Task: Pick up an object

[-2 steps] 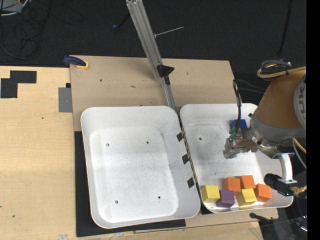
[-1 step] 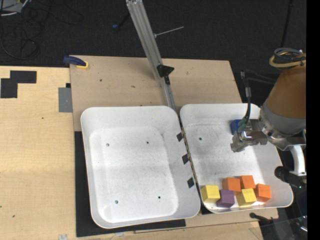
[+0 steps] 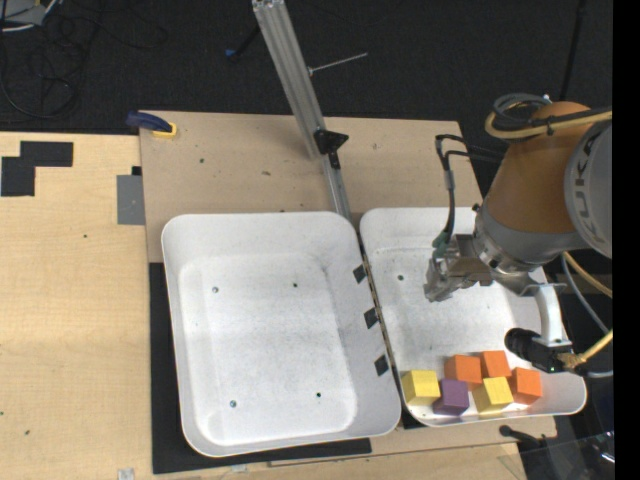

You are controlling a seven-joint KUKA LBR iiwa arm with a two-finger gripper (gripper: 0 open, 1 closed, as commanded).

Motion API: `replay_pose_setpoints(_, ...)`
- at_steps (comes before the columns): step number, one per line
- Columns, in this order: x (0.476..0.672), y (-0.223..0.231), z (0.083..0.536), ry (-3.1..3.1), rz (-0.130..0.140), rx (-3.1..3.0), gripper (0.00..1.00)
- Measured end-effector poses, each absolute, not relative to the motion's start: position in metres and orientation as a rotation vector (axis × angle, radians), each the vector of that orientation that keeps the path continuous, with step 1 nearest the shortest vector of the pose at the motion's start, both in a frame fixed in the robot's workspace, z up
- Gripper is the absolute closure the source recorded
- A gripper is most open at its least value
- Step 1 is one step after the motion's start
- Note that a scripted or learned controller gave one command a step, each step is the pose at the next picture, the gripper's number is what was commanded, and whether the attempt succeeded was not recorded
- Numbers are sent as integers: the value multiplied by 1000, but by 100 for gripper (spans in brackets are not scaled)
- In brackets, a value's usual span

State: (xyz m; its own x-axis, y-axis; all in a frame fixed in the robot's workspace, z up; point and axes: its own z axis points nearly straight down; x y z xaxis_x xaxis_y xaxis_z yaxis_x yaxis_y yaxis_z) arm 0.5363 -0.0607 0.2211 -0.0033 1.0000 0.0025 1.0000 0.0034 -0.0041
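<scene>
The bench [image 3: 250, 158] is a light brown wooden top. Two white bins sit on it side by side. The left bin [image 3: 270, 328] is the bigger one. The right bin [image 3: 400, 238] touches it along one edge, where small black clips [image 3: 368, 316] sit. A dark mat [image 3: 160, 368] lies under the left bin. At the far left corner lies a small blue and yellow clamp [image 3: 152, 123]. A grey metal rail [image 3: 295, 78] leans up from the far side.

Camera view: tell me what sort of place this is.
Probably a robotics lab bench: a KUKA arm reaches over two white bins, coloured blocks wait in one corner, and cables trail on the dark floor.
</scene>
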Motion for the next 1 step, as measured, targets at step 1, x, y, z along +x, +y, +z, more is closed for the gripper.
replay_pose_setpoints(1,553,-13,229,-2224,0,-2214,100)
